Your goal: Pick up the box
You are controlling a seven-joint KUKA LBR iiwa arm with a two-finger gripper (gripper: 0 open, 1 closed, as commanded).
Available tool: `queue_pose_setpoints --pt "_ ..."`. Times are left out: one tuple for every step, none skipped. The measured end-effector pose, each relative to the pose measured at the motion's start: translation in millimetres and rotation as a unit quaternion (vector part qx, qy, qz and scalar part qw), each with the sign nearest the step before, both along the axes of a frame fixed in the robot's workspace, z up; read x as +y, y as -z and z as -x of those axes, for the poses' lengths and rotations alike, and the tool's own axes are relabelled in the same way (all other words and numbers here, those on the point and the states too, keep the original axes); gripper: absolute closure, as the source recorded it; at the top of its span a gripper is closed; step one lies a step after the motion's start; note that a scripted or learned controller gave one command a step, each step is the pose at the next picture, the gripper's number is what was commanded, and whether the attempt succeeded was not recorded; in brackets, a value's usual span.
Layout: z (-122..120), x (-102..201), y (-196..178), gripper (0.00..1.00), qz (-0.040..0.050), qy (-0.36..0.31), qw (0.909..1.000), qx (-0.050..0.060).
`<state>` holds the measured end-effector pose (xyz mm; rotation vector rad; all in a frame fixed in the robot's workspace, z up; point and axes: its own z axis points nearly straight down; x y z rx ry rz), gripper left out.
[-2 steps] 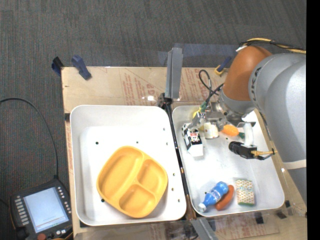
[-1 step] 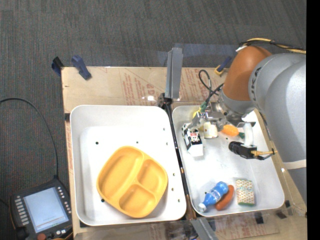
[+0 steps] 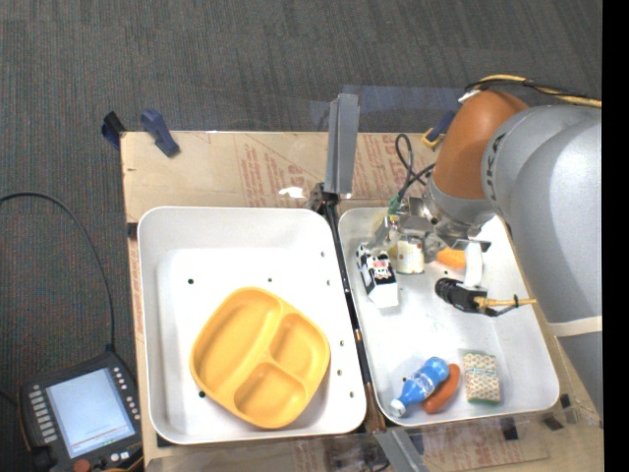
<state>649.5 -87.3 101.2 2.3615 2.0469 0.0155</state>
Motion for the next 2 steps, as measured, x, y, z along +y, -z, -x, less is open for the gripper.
queue_pose_setpoints --pt "-1.2 0.7 -13.0 1.00 -0.0002 -0.003 1.0000 -0.001" --pt "59.7 43.8 -85.4 1.00 -0.0032 -0.044 0.9990 0.011"
